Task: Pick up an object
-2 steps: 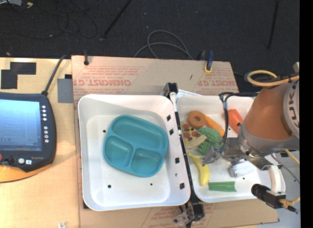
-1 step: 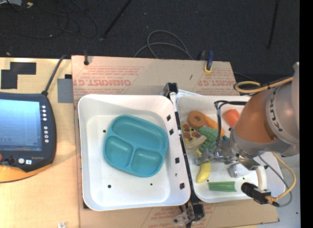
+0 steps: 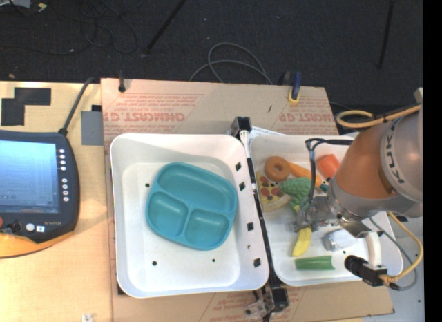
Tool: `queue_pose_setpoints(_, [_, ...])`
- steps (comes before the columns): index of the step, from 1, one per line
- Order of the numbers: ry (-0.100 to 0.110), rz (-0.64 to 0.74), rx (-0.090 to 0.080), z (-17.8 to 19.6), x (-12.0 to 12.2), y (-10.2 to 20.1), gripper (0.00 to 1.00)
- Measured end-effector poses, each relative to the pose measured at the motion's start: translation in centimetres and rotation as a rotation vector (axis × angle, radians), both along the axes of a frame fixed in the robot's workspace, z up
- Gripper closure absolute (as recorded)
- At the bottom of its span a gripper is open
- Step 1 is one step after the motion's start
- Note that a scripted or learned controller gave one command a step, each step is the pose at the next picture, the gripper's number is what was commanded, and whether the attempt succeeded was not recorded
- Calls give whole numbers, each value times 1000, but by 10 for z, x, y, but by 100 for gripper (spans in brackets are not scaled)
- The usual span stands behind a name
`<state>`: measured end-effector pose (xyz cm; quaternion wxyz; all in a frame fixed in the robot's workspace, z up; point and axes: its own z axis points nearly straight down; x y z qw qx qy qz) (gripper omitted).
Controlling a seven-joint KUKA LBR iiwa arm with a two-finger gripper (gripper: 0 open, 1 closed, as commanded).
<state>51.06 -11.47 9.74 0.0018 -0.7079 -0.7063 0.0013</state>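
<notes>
Beneath both white bins (image 3: 131,175) lies printed cardboard (image 3: 207,110) against dark carpet (image 3: 221,23); gripper (image 3: 312,215) state unclear.

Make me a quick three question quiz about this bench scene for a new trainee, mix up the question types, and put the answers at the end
1. True or false: the teal divided plate lies in the left bin.
2. Multiple choice: which item lies nearest the front wall of the right bin? A. the doughnut B. the green cucumber piece C. the pizza slice
3. Fill in: the yellow banana lies just ______ the gripper in the camera view.

Key:
1. True.
2. B.
3. Below; the banana lies towards the front of the bin, under the gripper in the view.
</notes>
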Motion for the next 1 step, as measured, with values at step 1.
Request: queue_pose_setpoints(1, [-12,12,3,95,24,86,100])
